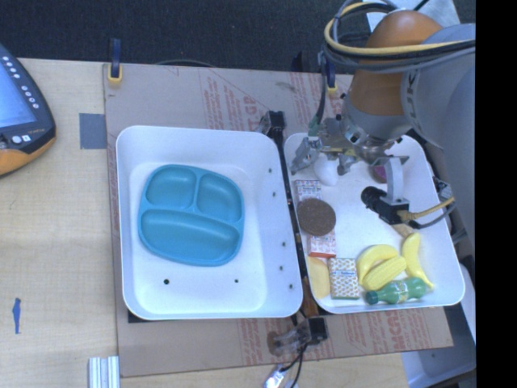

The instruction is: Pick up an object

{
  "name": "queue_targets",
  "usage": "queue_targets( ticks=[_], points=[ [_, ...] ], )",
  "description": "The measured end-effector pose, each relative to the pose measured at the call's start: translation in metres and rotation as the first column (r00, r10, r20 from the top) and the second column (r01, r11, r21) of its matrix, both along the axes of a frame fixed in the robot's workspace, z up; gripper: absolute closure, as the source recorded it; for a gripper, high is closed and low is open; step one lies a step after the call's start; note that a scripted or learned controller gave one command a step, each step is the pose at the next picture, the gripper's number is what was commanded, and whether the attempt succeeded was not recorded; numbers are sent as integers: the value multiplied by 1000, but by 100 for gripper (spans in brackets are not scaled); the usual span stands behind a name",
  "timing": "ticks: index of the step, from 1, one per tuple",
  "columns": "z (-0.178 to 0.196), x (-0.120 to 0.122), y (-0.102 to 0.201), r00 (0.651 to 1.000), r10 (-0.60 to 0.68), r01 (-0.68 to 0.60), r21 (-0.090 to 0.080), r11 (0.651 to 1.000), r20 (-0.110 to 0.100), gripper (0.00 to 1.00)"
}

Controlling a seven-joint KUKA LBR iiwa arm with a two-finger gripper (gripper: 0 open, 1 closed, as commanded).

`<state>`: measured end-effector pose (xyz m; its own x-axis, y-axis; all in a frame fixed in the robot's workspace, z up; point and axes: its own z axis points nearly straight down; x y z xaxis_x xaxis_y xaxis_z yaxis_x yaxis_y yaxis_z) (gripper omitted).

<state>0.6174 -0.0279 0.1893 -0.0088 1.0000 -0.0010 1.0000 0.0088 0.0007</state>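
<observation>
Small white object (327, 170) is found at the far end of the right bin (440, 245), close to the wall shared with the left bin (129, 217). It is judged to be the likely target, because the gripper (325, 158) is placed directly over it, low in the bin. Whether the jaws are released or clenched cannot be told, as the wrist covers them from above; a grasp is therefore not claimed.

Just beside the white object, toward the near side, a red and white packet (307, 191) and a brown round disc (317, 215) are lying. Further toward the near end, a cracker packet (344, 278), yellow toy fruits (380, 265) and a green bottle (396, 292) are grouped together. In the left bin, a blue divided plate (191, 215) is resting.

The step in hand is judged to be the reach and descent onto the object. For the next move, a firm closing around it and a straight lift are called for, with the neighbouring packet left undisturbed.
</observation>
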Motion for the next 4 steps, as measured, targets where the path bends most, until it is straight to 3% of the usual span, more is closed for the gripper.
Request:
queue_targets(
  ticks=[1,2,3,4],
  points=[
    [5,-83,-22,1000,-7,7,1,1000,-16,0],
    [-1,-90,-7,1000,-2,2,1,1000,-12,0],
    [-102,-98,-65,1000,-8,9,7,1000,-10,0],
    [-100,-51,-78,1000,-4,4,1,1000,-4,0]
  ],
)
